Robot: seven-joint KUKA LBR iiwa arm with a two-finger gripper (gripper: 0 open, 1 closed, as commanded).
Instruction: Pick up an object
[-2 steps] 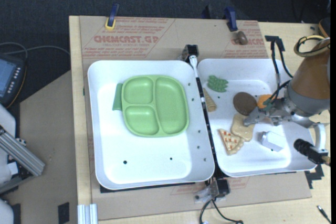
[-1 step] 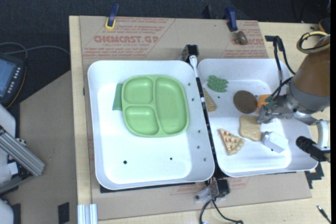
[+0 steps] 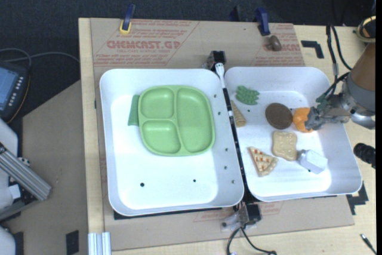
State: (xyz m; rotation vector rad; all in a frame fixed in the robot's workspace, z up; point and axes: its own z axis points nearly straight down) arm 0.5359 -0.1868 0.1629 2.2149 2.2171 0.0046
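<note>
The right bin (image 3: 340, 179) holds several toy foods. A green leafy piece (image 3: 246, 95) lies at the back left and a small tan piece (image 3: 239, 116) lies by the divider. A brown round disc (image 3: 277, 115) sits mid-bin, with an orange piece (image 3: 300, 117) touching its right side. Nearer the front are a toast slice (image 3: 285, 145), a waffle-patterned wedge (image 3: 262, 160) and a white-grey block (image 3: 313, 160). My gripper (image 3: 316, 117) reaches in from the right, low over the bin, right against the orange piece's right side.
The left bin (image 3: 119, 182) carries a green divided plate (image 3: 176, 120) on a green mat. A black hinge strip (image 3: 230, 128) runs between the bins. Clamps and cables sit along the board's back edge and right side.
</note>
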